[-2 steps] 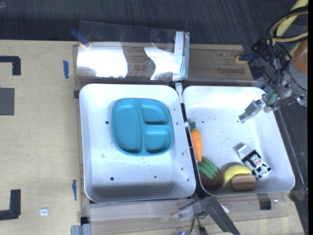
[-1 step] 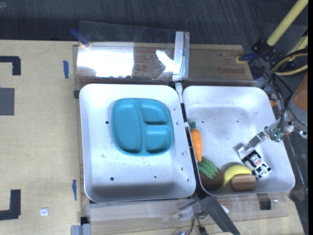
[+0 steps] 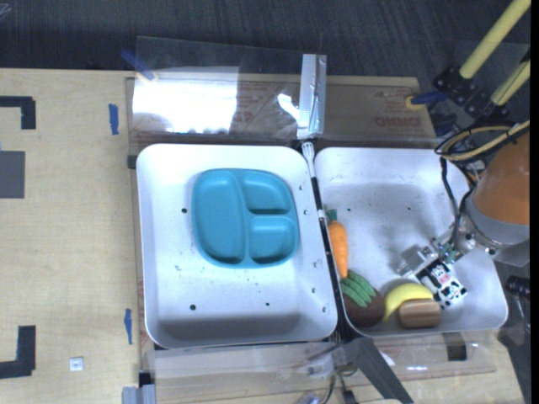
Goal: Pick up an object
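- While the gripper (image 3: 431, 269) hovers in the right bin (image 3: 379, 175), jaw state cannot be told
- banana (image 3: 406, 295) lies just below it, beside the brown block (image 3: 418, 313); likely light, smooth, curved; grasp across its middle

A carrot (image 3: 338, 248), banana (image 3: 406, 296), brown block (image 3: 418, 313) and green-topped item (image 3: 360, 297) are being kept along the right bin's (image 3: 379, 183) near edge.

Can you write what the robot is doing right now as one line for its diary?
gripper: low in right bin, above banana | carrot: by left wall | blue tray: left bin | nothing seen held
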Tool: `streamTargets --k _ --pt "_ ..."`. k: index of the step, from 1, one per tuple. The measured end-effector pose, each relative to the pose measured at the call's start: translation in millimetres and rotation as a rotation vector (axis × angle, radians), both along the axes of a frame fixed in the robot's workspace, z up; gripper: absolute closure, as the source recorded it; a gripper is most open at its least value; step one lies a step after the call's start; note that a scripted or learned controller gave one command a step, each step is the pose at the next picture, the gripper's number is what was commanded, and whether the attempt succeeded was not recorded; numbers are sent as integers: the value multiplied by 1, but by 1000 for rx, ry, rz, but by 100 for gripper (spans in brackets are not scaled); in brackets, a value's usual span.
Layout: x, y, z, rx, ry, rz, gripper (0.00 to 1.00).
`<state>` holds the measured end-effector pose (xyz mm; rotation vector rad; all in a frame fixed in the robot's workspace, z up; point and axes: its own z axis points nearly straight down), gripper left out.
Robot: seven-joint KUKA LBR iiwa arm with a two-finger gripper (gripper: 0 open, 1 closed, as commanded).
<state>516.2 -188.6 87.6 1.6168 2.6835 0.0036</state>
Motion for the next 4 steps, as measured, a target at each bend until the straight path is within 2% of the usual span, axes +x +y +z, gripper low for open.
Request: streamTargets --k 1,2,3,4 --pt "2 0 11 -1 -7 -2 100" --pt "19 40 123 3 3 -270 100" --pt "57 130 96 5 8 -377 100" --pt "26 175 114 5 9 -406 100"
